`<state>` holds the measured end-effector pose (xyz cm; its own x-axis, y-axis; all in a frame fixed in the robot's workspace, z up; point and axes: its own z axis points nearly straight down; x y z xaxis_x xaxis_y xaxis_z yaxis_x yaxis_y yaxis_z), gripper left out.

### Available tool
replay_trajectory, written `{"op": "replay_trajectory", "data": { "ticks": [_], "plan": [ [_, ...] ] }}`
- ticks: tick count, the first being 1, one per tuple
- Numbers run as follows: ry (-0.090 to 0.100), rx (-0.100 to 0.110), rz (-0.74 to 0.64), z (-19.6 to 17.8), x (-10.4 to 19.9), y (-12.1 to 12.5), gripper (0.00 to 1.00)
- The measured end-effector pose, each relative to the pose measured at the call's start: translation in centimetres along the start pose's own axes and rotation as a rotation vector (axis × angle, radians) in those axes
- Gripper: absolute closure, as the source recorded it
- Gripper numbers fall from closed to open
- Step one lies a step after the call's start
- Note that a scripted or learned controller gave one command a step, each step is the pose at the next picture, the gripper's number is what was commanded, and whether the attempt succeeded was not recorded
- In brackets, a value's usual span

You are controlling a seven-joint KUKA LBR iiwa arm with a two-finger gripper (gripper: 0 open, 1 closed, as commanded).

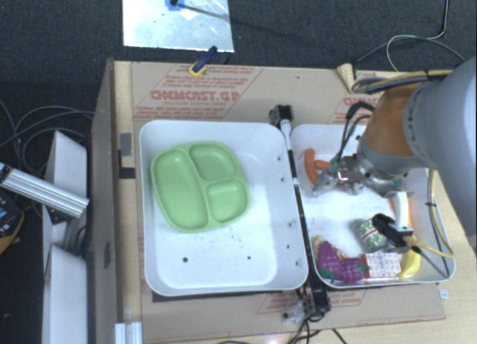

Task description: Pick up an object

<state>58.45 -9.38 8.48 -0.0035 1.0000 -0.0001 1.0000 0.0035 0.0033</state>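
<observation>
My gripper point(328, 179) is low in the right bin point(350, 135), near its left wall. An orange sausage-shaped toy point(309, 161) lies just up and left of it, close to or touching the gripper's tip. Toward the bin's front lie a purple bunch of grapes point(339, 266), a small green-labelled can point(370, 235), a red and white box point(382, 264) and a yellow banana-like piece point(411, 263). An orange and white piece point(402, 207) rests by the right wall.
The left bin point(171, 275) holds a green divided plate point(200, 185). A ridge point(296, 186) separates the two bins. The grey arm point(428, 123) covers the right bin's far right corner.
</observation>
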Motion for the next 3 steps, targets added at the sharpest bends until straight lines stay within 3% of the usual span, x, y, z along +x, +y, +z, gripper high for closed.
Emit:
{"op": "replay_trajectory", "data": {
  "ticks": [1, 3],
  "plan": [
    [0.001, 0.009, -0.002, 0.16, -0.04, 8.3, 0.0],
    [0.0, 0.009, -0.003, 0.15, 0.13, 8.3, 0.0]
  ]
}}
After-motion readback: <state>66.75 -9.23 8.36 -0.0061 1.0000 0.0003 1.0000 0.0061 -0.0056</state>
